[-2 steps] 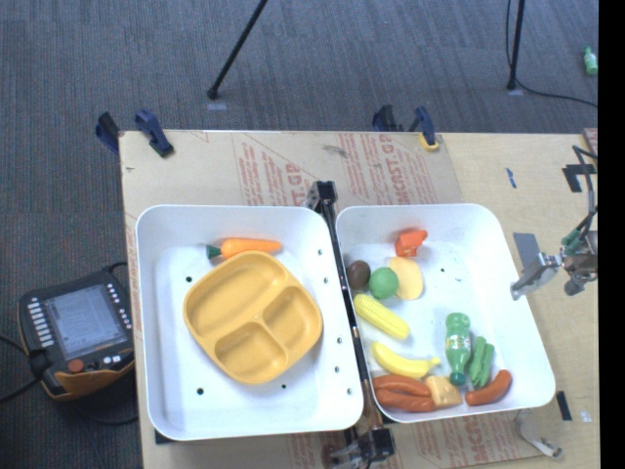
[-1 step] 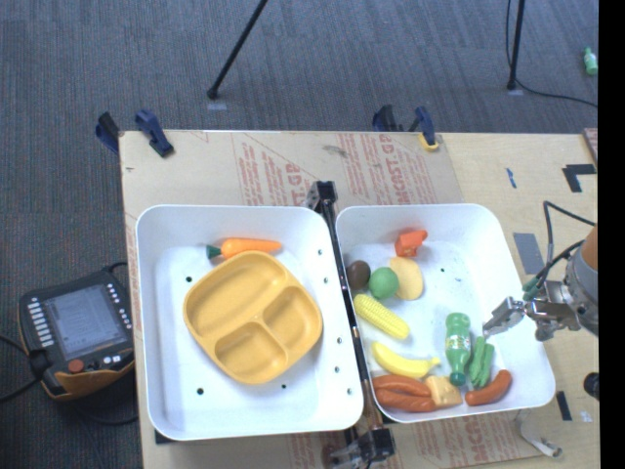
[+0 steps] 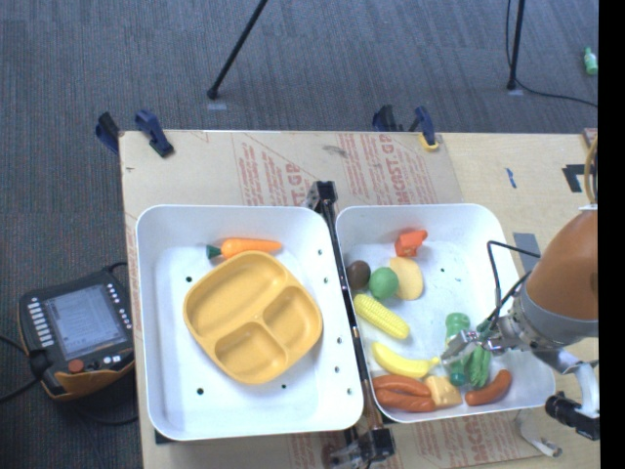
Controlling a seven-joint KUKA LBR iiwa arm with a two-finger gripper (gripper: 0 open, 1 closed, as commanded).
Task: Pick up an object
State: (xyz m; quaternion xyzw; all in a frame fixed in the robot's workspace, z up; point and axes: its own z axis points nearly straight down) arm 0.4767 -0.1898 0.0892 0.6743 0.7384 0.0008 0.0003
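The gripper [image 3: 467,345] reaches into the right bin [image 3: 459,218], its fingers pressed down among green toy vegetables [image 3: 471,360]; how wide they are spread cannot be told. A banana [image 3: 402,362] lies just left of them, a sausage [image 3: 488,388] just below.

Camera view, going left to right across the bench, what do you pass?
Teach pendant → carrot → yellow divided plate → corn cob → orange pepper → gripper
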